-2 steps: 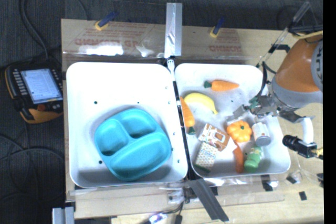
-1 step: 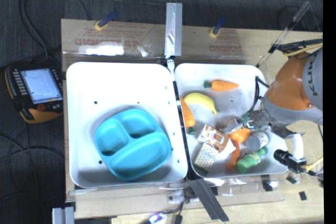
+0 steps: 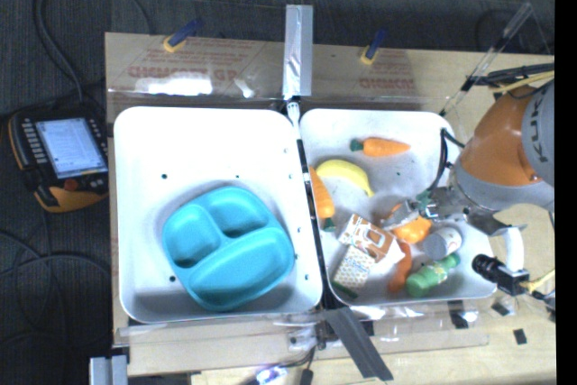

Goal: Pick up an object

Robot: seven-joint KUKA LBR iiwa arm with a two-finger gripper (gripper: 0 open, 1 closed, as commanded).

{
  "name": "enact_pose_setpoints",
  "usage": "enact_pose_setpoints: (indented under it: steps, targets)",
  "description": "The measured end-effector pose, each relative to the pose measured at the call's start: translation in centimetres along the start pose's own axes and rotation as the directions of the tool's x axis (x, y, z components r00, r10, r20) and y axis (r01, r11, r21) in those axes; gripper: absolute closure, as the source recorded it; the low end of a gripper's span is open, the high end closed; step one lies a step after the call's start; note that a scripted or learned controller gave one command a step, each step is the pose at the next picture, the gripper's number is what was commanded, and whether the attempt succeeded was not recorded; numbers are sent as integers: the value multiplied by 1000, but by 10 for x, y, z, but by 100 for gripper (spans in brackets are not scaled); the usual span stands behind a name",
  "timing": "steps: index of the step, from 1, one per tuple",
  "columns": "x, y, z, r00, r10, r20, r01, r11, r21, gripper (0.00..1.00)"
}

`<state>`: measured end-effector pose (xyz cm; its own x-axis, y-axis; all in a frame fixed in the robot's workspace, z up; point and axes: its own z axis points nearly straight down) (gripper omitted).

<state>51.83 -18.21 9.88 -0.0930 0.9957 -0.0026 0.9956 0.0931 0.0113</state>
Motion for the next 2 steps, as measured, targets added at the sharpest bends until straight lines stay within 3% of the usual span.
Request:
enact_pose_setpoints:
  steps: [1, 2]
  targets:
    - [0, 0, 0, 1000, 0, 0, 0, 1000, 0, 0]
    - [1, 0, -8, 1000, -1, -2, 1, 1000, 2, 100]
